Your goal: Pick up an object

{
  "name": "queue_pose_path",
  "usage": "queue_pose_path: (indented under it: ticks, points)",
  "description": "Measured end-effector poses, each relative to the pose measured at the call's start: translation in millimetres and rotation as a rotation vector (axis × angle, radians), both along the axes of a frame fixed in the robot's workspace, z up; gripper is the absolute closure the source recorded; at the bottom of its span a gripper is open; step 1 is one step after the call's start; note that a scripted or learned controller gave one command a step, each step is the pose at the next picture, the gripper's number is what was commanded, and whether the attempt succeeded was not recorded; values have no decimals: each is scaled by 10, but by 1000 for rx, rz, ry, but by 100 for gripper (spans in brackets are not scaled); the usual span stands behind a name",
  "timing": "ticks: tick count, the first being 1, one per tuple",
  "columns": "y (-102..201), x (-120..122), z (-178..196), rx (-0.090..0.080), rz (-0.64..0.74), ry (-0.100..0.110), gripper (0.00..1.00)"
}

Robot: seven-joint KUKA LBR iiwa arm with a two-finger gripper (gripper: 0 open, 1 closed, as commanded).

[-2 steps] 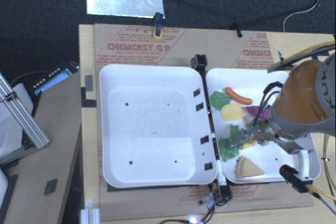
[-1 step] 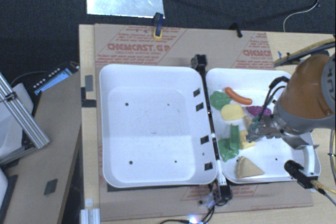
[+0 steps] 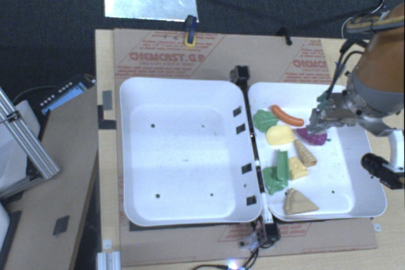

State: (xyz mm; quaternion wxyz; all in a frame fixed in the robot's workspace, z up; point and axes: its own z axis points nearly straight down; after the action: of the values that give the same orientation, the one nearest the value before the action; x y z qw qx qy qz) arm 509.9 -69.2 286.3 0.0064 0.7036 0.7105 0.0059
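The right bin (image 3: 354, 196) holds several toy foods. A red-orange sausage (image 3: 287, 116) lies near the back, beside a green leaf (image 3: 265, 119) and a pale yellow lump (image 3: 280, 135). A purple piece (image 3: 313, 135) lies just right of them, with a tan cone (image 3: 305, 153), a yellow block (image 3: 296, 168), a green strip (image 3: 276, 175) and a tan wedge (image 3: 298, 202) further forward. My gripper (image 3: 318, 121) hangs directly over the purple piece, at or just above it. The wrist hides how the fingertips meet it.
The left bin (image 3: 145, 98) stands beside the right one, divided from it by a black-clipped ridge (image 3: 252, 155). The arm's grey and orange body (image 3: 380, 73) covers the right bin's back right corner. A yellow clamp (image 3: 190, 31) sits on the cardboard behind the bins.
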Motion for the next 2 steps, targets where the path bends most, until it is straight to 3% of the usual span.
queue_pose_path:
  ticks: [1,2]
  points:
    - [316,1002,148,0,0,6,100]
    - [951,916,-453,2,-1,20,100]
